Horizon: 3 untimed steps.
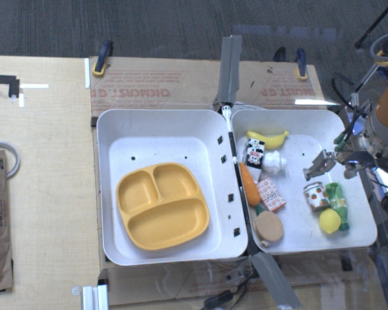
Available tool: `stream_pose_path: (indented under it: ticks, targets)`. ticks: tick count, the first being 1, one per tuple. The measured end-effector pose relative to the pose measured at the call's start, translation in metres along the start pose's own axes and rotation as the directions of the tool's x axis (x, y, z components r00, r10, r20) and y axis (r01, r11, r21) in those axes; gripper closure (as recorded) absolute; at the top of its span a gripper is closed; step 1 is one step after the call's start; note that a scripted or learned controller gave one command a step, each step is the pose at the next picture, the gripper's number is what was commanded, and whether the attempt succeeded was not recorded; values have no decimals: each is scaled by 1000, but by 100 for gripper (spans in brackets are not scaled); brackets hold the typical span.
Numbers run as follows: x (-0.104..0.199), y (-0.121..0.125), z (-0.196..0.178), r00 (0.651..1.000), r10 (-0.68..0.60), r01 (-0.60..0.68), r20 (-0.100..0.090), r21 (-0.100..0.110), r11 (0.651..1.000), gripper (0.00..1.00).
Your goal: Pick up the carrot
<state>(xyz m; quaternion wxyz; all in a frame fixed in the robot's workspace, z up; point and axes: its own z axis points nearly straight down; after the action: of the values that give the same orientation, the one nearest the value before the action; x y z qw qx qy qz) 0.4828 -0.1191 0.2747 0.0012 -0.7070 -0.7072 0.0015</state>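
Dark carpet surrounds a pale wooden bench (pixel 39 173) that bears cardboard and two shallow white bins side by side. The left bin (pixel 110 173) holds a yellow divided plate (pixel 163 205). The right bin (pixel 297 118) holds the clutter: a banana (pixel 268 138), a small black-and-white carton (pixel 255 152), a pink packet (pixel 271 195), a round brown disc (pixel 269 227), a small printed can (pixel 315 196), a green item (pixel 337 199) and a lemon (pixel 330 221).

The carrot (pixel 249 184) lies lengthwise against the right bin's left wall, just beside the packet and below the carton.

Step in hand, as judged: approach. The arm enters from the right, wrist low over the right bin's far side. The gripper (pixel 317 165) points left and down, its fingers apparently parted with nothing between them, though the view is small here. It hovers above the can, well apart from the carrot.

The next move calls for travel left across the bin, alignment across the carrot's narrow width, and descent with clearance from the wall and packet.
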Motion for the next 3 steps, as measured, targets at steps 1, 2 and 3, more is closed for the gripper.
stream_pose_path:
  ticks: [1, 2, 3]
  targets:
    - [65, -6, 85, 980, 199, -199, 0, 2, 980, 0]
    - [88, -6, 85, 979, 202, -202, 0, 1, 979, 0]
    - [106, -6, 84, 982, 187, -187, 0, 1, 982, 0]
